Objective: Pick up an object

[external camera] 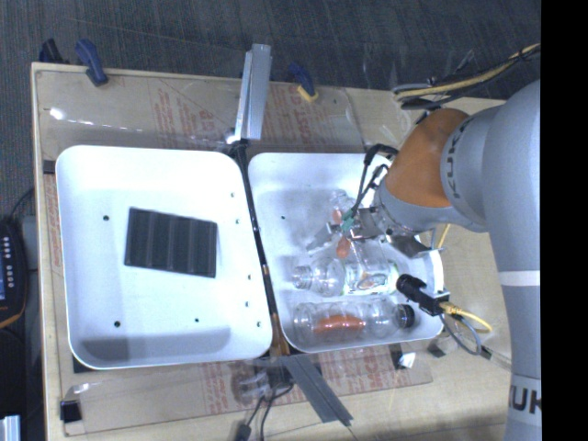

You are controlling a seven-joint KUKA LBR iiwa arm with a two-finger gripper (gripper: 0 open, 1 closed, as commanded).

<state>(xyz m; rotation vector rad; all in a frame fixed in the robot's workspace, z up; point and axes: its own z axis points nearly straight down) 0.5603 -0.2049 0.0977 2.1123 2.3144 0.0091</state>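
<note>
One claw [347, 231] sits low among clear bottles [344, 320] in the right bin [276, 182].

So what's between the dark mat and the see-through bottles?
Camera view: bare white floor of the left bin, then the two bins' touching rims, between the dark mat and the bottles.

My grey arm [519, 200] comes in from the right of the camera view and bends down at the orange band [421, 168] above my wrist. My tool [347, 232] hangs low at the end, pointing toward the view's left. Its tip is small and cluttered here, so I cannot make out its finer pose.
</note>
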